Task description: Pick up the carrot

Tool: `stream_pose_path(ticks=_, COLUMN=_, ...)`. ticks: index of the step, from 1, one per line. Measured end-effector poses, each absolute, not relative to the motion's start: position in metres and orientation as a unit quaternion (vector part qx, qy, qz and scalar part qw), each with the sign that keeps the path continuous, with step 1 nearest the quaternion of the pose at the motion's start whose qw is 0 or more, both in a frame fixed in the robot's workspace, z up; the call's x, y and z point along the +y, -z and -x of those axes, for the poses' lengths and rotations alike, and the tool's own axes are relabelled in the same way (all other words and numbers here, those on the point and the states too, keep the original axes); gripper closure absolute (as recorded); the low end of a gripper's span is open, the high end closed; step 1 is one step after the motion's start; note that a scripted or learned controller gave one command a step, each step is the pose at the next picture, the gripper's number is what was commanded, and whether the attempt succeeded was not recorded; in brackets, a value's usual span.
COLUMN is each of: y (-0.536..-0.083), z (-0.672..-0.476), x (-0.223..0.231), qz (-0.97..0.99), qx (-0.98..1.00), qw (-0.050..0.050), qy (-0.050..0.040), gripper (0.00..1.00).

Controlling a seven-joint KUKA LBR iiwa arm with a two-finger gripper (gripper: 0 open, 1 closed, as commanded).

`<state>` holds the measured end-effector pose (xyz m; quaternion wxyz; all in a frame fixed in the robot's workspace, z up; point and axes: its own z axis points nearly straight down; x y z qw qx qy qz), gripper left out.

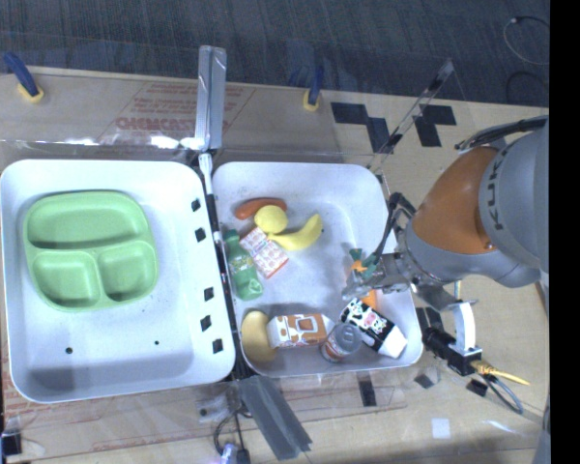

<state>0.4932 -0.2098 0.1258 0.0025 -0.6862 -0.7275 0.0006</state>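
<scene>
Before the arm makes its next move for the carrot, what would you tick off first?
1. Carrot in sight at the right bin's far edge: ok.
2. Carrot's top uncovered: ok.
3. Room beside it: not ok, the lemon touches it.
4. Gripper above the carrot: not ok, it hangs near the bin's right side.
5. Finger state: cannot tell.

2 white bins (39,356), 1 green tray (87,249), 1 banana (303,233)

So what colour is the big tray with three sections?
Light green divided tray, seen in the camera view.
</scene>
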Motion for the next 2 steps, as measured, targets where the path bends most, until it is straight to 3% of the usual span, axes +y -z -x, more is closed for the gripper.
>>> stream_pose_path(ticks=1, y=-0.136, z=-0.494, x=-0.21, qz=0.685, qx=-0.729, qw=0.002, qy=-0.0006, gripper=1.0)
stream_pose_path(ticks=2, y=-0.108, z=-0.501, x=-0.201, qz=0.64, qx=-0.768, qw=0.001, qy=0.0002, gripper=1.0)
